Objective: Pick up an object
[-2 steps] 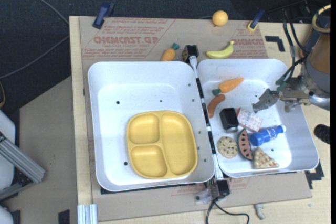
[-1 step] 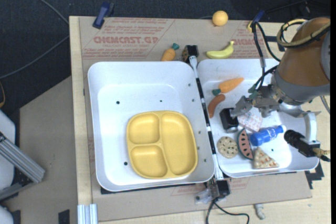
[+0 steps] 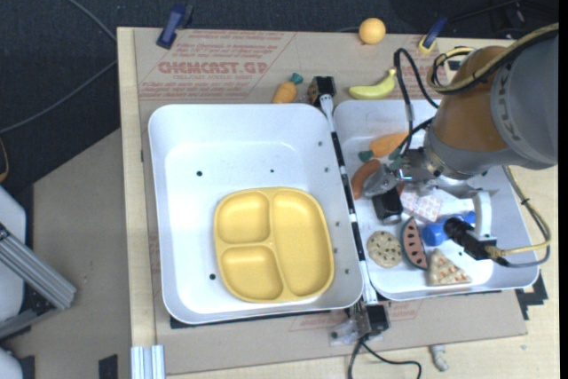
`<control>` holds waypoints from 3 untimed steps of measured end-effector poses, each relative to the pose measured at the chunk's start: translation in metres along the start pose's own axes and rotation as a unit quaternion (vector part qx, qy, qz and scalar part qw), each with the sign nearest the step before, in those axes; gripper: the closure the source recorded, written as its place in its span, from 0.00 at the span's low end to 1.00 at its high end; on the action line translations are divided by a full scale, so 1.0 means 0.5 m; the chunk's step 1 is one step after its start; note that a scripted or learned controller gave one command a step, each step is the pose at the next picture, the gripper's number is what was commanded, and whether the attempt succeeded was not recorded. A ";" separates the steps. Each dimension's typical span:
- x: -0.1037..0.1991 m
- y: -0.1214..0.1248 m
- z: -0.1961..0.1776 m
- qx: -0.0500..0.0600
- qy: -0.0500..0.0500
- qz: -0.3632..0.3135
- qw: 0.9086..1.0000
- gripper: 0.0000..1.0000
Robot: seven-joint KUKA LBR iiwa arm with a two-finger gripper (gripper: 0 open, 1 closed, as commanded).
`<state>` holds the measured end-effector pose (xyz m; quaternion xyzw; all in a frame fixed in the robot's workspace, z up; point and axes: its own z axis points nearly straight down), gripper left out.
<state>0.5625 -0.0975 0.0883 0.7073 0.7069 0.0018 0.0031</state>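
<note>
the likeliest target looks to be the small pink-and-white checked piece [image 3: 421, 207], lying in the right bin [image 3: 513, 280] just beside and a little below the gripper [image 3: 390, 187]. taking that piece as the landmark: a blue item [image 3: 434, 234] sits just under it, a watermelon slice [image 3: 413, 244] is below it and slightly toward the left bin, a round cookie [image 3: 383, 248] lies further that way, and a pizza wedge [image 3: 446, 268] rests below them near the bin's front wall. above the piece, an orange carrot-like toy [image 3: 389, 143] lies near the bin's back. the grey arm [image 3: 506, 115] covers the space to the piece's right. the gripper's lower end is dark and crowded against the toys, so i cannot tell how it stands, and nothing shows plainly as grasped. the move, as i judge it, turns on a short shift toward the piece, away from the left bin [image 3: 177, 155], which holds a yellow divided plate [image 3: 273, 242]. the piece's long axis is too small to read.
</note>
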 end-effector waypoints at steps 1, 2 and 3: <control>0.004 -0.017 -0.003 -0.005 -0.002 -0.001 1.000 0.00; 0.004 -0.016 -0.024 -0.006 -0.002 0.000 1.000 1.00; 0.139 0.005 -0.194 0.003 0.001 -0.001 1.000 1.00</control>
